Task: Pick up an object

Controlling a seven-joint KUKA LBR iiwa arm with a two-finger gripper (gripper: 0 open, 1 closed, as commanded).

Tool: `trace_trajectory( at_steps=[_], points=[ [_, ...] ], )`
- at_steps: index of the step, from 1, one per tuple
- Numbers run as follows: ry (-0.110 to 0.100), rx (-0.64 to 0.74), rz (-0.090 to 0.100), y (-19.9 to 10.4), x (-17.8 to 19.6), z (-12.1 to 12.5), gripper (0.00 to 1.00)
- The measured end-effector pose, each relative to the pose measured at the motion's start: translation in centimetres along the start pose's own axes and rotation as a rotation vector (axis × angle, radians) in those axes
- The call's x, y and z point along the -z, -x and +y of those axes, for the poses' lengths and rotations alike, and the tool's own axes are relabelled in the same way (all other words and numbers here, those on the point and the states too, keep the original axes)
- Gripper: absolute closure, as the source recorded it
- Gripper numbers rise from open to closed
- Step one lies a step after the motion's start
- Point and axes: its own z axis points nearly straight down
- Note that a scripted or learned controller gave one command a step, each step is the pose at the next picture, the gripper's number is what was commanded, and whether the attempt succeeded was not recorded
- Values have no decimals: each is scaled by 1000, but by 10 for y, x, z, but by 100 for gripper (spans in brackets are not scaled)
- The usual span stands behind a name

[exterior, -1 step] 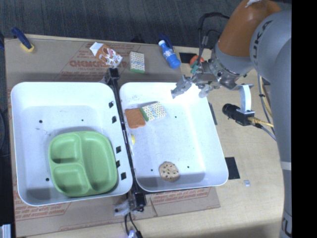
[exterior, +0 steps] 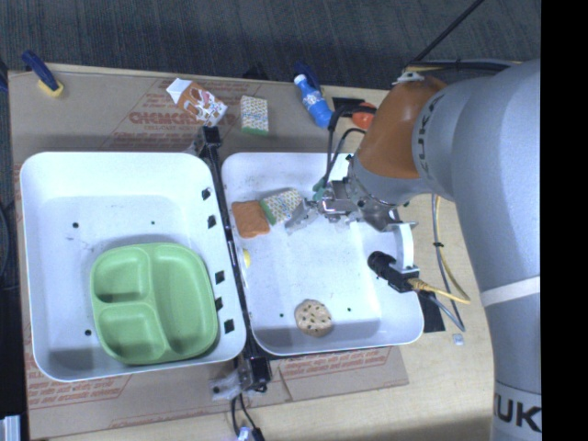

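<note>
In the right-hand shallow white plastic bin the grey arm's two-finger gripper sits low, right against the green-and-yellow rectangular scouring sponge, which lies in the bin's upper left part; whether its fingers are spread, closed or gripping the sponge I cannot tell, because the metal tips blur into the sponge's edge. Touching the sponge's left side is an orange, slab-shaped foam block, close to the bin's left wall. The sponge looks light, soft and squashy, with a rough face that should not slip; it would best be pinched across its short width, clear of the orange block. A round speckled cookie-like disc lies alone near the bin's lower wall, well apart from both; it looks stiff, thin and flat, so harder to get fingers under.
</note>
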Motion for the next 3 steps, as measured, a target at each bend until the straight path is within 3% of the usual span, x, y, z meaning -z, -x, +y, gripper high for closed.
trace_trajectory(
  at_steps=[1, 2, 3],
  points=[
    [6, 2, -1, -51, 19, 49, 0],
    [7, 0, 0, -52, 38, 70, 0],
    [12, 5, -4, -56, -32, 72, 0]
  ],
)
